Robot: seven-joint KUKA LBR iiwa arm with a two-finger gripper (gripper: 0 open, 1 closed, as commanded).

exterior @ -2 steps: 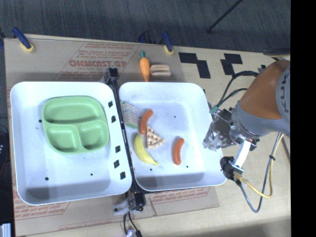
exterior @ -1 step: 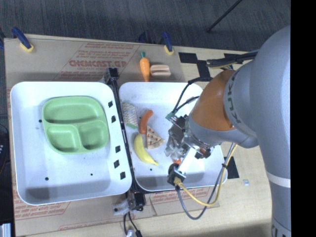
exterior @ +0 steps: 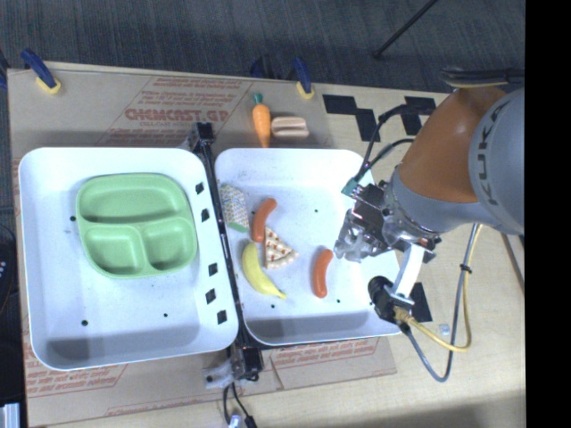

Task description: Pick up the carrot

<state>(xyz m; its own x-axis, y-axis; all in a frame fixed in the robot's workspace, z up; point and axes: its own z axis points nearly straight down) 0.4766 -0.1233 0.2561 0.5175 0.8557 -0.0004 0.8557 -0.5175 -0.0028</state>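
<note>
Reach not yet begun: the gripper (exterior: 350, 242) is well away from the carrot (exterior: 260, 121).

The carrot lies on the bench beyond the right bin (exterior: 294, 163), just past its far rim, beside a hotdog (exterior: 289, 127). The gripper hangs over that bin's right edge; its state I cannot tell. Next it must travel across the bin to the far rim and descend.

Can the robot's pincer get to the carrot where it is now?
Probably yes. The carrot lies outside the bins on the cardboard, with only a hot dog bun beside it. The pincer sits over the right bin, nothing between.
</note>
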